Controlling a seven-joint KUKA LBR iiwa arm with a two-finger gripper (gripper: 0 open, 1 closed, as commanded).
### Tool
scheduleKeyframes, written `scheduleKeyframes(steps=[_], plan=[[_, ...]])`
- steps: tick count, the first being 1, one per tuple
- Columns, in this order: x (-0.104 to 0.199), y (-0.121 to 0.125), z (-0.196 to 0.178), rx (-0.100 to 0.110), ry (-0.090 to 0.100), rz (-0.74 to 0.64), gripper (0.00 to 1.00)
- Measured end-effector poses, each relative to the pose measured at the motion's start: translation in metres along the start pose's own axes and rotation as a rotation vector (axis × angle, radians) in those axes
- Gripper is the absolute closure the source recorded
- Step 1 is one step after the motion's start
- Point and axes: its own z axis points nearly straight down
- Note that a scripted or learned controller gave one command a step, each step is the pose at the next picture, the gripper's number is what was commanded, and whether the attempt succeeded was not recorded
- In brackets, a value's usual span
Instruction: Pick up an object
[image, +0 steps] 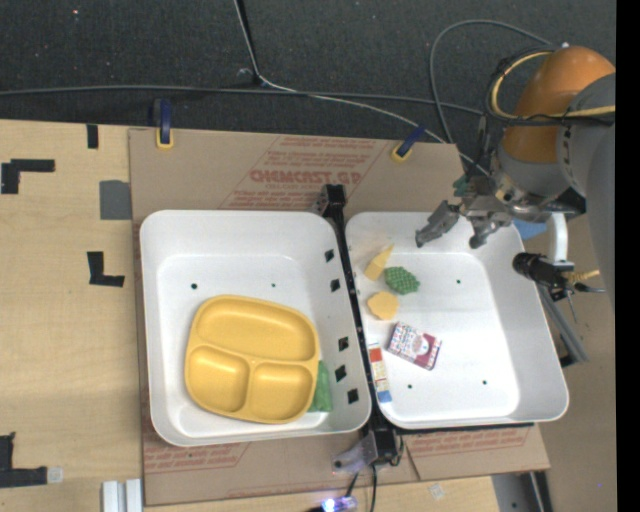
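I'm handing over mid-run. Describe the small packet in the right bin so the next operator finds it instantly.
Start at the right bin, the one nearest the arm. Near its middle, toward the front, lies the packet: flat, rectangular, red and white, tilted. The yellow pieces and the green piece behind it are plain-coloured and unprinted.

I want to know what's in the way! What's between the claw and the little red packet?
In the camera view, bare white bin floor lies between the open claw and the red packet. The green knobbly piece sits just to the side.
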Motion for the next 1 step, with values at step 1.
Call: scheduleKeyframes(steps=[1], plan=[[0.0003,0.0033,-0.0089,-0.014,-0.002,-0.003,0.0]])
